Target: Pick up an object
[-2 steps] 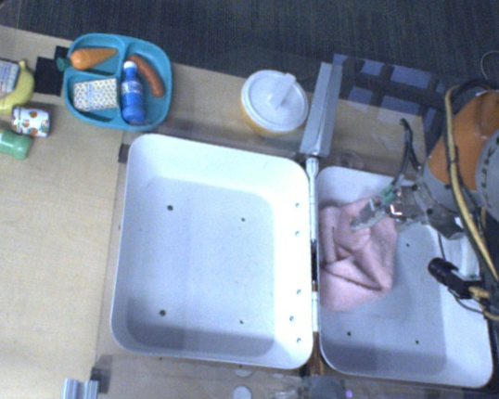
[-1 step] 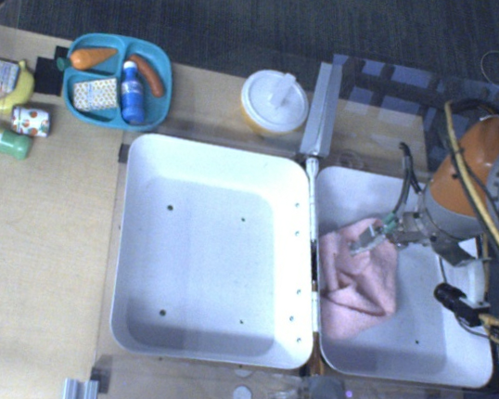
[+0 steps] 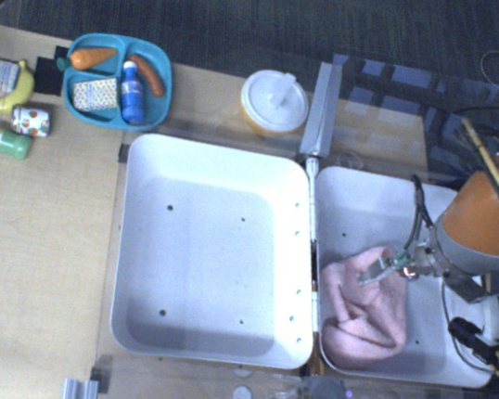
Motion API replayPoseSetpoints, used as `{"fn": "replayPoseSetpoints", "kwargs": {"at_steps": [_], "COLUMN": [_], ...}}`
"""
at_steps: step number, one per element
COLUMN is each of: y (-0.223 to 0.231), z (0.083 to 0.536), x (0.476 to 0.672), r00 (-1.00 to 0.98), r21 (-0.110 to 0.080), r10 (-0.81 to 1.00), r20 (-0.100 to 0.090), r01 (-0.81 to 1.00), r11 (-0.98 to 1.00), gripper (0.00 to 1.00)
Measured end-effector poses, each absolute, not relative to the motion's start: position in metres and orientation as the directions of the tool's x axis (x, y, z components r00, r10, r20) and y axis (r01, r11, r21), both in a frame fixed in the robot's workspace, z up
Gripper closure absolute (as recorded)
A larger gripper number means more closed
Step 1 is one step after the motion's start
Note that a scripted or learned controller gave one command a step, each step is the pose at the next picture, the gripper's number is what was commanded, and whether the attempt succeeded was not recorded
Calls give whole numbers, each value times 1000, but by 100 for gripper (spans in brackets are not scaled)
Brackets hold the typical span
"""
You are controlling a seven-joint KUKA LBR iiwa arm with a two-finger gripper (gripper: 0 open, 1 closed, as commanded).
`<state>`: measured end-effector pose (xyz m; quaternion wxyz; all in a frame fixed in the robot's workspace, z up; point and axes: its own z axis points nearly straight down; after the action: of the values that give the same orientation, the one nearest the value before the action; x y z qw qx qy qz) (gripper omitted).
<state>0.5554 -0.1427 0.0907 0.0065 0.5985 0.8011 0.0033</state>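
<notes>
Camera view: pink cloth [image 3: 364, 306] fills right bin [image 3: 363, 195] beside left bin [image 3: 213, 254].

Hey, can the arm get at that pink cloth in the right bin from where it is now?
Probably yes. The gripper is already down over the pink cloth in the right bin, at the cloth's upper edge, and nothing else lies between them or on top of it.

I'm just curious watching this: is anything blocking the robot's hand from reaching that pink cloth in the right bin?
Nothing visible stands in the way. The end effector is already right at the top of the pink cloth, which lies alone in the right bin.
</notes>
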Motion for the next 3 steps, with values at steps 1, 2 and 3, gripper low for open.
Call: {"fn": "replayPoseSetpoints", "kwargs": {"at_steps": [1,2,3], "y": [-111,-141,-163], "z": [90,90,90], "x": [585,582,529], "r00": [-67,61,66], "r21": [15,14,15], "r10": [998,998,998], "r20": [-2,-2,-3], "r01": [998,998,998], "r11": [67,-61,-66], "gripper": [0,0,0]}}
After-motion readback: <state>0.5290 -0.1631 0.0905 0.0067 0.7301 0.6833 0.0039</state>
